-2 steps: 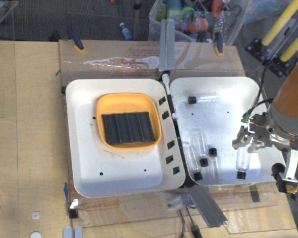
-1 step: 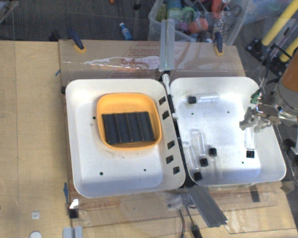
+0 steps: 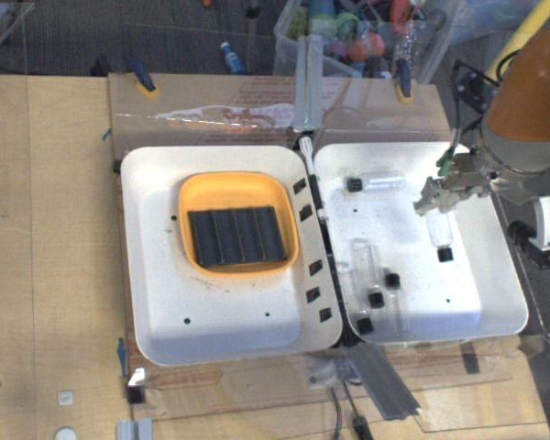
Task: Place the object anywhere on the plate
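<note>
The two-finger gripper (image 3: 437, 200) hovers at three o'clock over a clear plastic vial with black cap (image 3: 440, 236); grip state cannot be told; pick-up step, transfer to the orange plate (image 3: 238, 187) at nine o'clock ahead.

No legible text or labels anywhere.

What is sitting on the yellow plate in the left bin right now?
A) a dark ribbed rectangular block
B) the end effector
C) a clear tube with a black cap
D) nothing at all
A: a dark ribbed rectangular block lies flat on the yellow plate in the left bin.
</note>
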`<state>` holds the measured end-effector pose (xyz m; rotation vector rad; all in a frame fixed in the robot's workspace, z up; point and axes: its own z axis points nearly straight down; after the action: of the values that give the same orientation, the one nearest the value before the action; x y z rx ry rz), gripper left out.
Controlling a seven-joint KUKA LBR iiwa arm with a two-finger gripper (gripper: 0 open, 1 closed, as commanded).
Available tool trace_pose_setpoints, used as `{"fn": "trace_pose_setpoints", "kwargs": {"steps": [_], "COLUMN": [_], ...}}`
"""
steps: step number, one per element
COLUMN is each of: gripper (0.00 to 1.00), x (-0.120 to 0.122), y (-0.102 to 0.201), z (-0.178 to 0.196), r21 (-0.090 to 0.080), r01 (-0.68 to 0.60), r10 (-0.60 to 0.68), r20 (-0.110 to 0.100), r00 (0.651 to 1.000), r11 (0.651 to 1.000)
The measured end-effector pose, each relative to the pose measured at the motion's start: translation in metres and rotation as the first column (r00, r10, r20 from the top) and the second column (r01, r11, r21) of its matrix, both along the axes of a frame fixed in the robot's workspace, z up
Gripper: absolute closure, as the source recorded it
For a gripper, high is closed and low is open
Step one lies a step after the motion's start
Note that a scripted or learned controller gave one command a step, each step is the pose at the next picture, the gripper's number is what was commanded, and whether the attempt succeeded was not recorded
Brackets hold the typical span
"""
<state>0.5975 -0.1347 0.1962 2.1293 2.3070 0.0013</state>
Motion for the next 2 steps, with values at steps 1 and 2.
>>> {"fn": "trace_pose_setpoints", "kwargs": {"steps": [1,2], "gripper": [1.00,1.00], "x": [0.052,0.070], "y": [0.009,0.028], "z": [-0.001,-0.005], "r21": [-0.001,-0.001], "r01": [-0.170,-0.250], "r10": [0.170,0.250], "r20": [0.001,0.001], "r00": [0.985,0.968], "r11": [0.985,0.968]}}
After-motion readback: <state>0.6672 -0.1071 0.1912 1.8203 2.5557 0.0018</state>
